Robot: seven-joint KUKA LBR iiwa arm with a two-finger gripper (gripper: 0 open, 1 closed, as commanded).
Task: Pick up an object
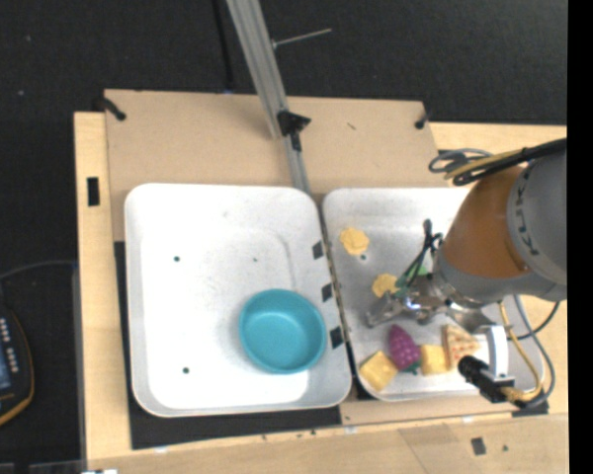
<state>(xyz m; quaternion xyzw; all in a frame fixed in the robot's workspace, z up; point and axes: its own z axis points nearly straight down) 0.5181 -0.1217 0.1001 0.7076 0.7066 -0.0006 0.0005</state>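
Note:
My gripper [385,311] hangs low in the right bin [376,210], near its middle, with the grey and orange arm reaching in from the right. A small yellow piece [383,285] lies just above the gripper and close to it. Below the gripper sits a purple grape-like toy [403,347], with a yellow block [379,369] to its left and another yellow piece [434,358] to its right. A tan slice [460,342] lies beside those, partly under the arm. Another yellow piece [354,240] rests further back in the bin.
A blue bowl [280,330] stands in the front right part of the left bin [178,225]. A slanted metal pole [262,57] rises behind the bins. Cables and a black part [479,375] of the arm overhang the right bin's front corner.

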